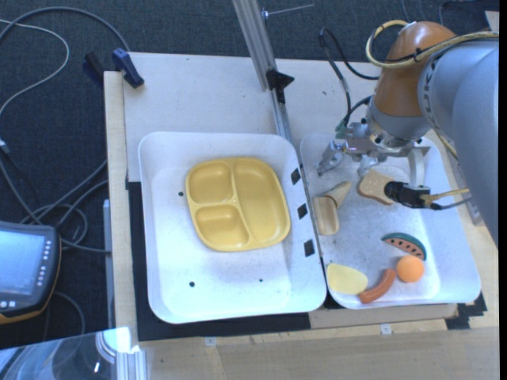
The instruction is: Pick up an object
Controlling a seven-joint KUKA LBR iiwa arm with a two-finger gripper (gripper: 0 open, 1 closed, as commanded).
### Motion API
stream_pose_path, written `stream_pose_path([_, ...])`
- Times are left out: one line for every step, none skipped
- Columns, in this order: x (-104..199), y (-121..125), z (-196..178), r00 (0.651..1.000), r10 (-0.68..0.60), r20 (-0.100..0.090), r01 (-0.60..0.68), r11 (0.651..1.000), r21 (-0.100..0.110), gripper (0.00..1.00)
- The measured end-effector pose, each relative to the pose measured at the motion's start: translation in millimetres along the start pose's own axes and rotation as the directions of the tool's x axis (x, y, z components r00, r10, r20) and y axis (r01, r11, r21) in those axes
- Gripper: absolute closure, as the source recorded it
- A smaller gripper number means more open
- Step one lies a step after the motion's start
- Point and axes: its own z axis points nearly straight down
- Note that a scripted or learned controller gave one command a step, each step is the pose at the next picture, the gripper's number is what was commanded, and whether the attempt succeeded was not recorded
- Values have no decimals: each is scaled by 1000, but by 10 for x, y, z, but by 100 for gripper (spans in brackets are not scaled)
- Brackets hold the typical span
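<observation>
The gripper (pixel 371 158) hovers over the right bin (pixel 455 279) beside the bread (pixel 374 185); jaw state unclear; no readable writing.

— The yellow tray (pixel 237 203)?
— Smooth plastic, slightly glossy. Both white bins (pixel 166 291) look matt and speckled.
— And the arm (pixel 455 77)?
— Grey, smooth, with a shiny orange band (pixel 412 50). The far rail (pixel 252 22) looks like brushed metal.
</observation>
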Motion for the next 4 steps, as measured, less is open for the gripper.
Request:
stream_pose_path([8, -6, 314, 1000, 1, 0, -1, 1000, -2, 0])
stream_pose_path([12, 13, 173, 1000, 1, 0, -1, 1000, -8, 100])
stream_pose_path([-59, -44, -347, 1000, 2, 2, -2, 1000, -14, 100])
stream_pose_path([-53, -97, -977, 1000, 1, 2, -1, 1000, -17, 100])
